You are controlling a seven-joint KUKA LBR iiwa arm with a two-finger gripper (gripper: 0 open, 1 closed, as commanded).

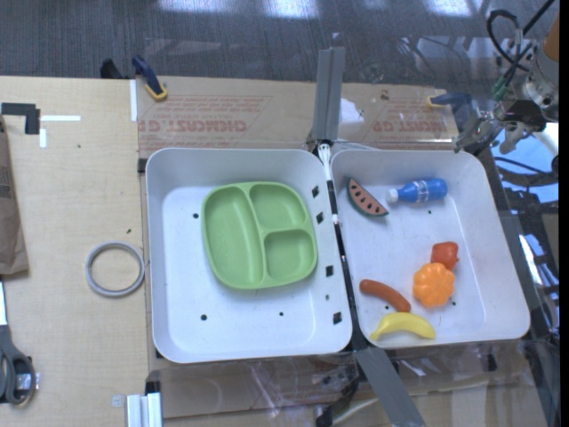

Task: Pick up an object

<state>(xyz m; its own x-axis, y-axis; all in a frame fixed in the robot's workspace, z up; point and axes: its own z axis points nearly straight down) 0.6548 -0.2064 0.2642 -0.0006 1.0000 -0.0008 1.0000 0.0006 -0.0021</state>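
Nearest the camera, along the front wall of the right white bin (498,238), lies a yellow plastic banana (404,328), close to the rim. Just behind it a red-orange toy sausage (386,294) lies at a slant, one end near the banana. To its right sits a round orange plastic pumpkin-like fruit (434,286), touching or nearly touching a smaller red-orange piece (444,254) behind it. Open white floor runs through the middle of this bin, between that cluster and the far items.

Further back, a watermelon-slice toy (366,198) lies near the left wall, with a small blue-and-white plastic bottle (418,190) on its side just right of it. The bin's right side is bare floor.

The left white bin (169,265) holds a light green three-compartment plastic plate (260,235), roughly central, with free floor all round it, widest at the front.

On the wooden table (71,203), left of the bins, a grey ring (116,268) lies alone; scissors (13,372) lie at the near left corner.

Farthest, at the upper right corner, the arm's gripper (498,127) with its cabling hangs beyond the right bin's far right corner, outside the rim and well apart from every object. Whether it is released or clenched cannot be told; nothing is seen in it.
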